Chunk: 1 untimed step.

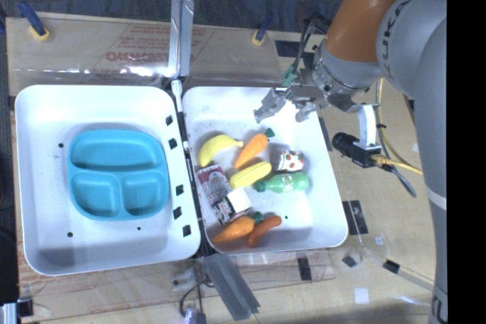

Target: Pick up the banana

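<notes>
Banana [213, 147] lies in the right bin [323, 228], touching a carrot [251, 150] at its three o'clock. Gripper [286, 108] hangs at its two o'clock, fingers spread, holding nothing.

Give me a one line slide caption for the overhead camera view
Claw hovers over the right bin, above a banana lying among toy food; a blue tray sits in the left bin.
</notes>
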{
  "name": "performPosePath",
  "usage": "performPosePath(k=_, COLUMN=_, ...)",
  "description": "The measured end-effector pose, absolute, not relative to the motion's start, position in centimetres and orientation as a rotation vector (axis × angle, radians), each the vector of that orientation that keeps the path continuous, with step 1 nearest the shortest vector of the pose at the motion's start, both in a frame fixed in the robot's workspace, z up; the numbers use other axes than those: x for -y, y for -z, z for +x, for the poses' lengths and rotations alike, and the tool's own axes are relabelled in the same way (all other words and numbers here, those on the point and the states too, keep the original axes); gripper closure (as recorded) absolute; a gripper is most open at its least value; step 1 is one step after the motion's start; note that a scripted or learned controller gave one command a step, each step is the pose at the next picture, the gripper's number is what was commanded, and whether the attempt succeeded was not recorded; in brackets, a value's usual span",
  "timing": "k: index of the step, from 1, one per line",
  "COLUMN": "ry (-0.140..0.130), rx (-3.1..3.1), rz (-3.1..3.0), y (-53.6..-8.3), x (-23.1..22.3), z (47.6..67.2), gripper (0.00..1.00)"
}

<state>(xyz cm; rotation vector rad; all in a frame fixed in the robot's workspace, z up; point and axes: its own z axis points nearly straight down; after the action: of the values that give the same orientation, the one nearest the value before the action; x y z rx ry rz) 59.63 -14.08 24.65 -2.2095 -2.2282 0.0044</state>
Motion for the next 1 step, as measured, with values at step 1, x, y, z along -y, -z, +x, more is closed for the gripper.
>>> performPosePath(k=1, ry=-0.003, rx=2.099, rz=-2.336, y=-24.81, x=16.27, z=64.02, gripper=0.0)
